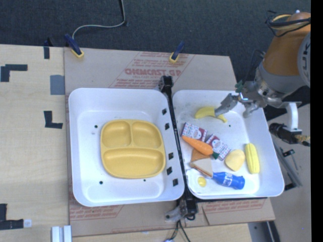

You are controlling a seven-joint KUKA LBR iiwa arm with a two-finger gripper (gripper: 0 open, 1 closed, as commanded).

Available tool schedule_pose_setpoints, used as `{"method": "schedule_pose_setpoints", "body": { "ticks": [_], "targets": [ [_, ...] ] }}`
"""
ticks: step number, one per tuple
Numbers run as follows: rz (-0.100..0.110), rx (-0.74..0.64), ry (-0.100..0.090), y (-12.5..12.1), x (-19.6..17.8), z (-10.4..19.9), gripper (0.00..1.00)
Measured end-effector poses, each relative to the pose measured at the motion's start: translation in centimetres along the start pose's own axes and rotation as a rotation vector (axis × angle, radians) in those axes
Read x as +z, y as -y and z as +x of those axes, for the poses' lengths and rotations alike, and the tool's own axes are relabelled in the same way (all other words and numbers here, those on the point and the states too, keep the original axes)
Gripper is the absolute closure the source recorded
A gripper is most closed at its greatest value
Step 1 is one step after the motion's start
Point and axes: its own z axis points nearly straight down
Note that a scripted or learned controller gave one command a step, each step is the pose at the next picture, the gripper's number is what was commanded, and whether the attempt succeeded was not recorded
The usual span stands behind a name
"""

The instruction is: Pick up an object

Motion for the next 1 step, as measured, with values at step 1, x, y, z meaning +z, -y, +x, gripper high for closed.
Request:
{"method": "schedule_pose_setpoints", "body": {
  "ticks": [1],
  "targets": [
    [-0.003, 0.001, 0.002, -1.78, 13.2, -2.56, 0.0]
  ]
}}
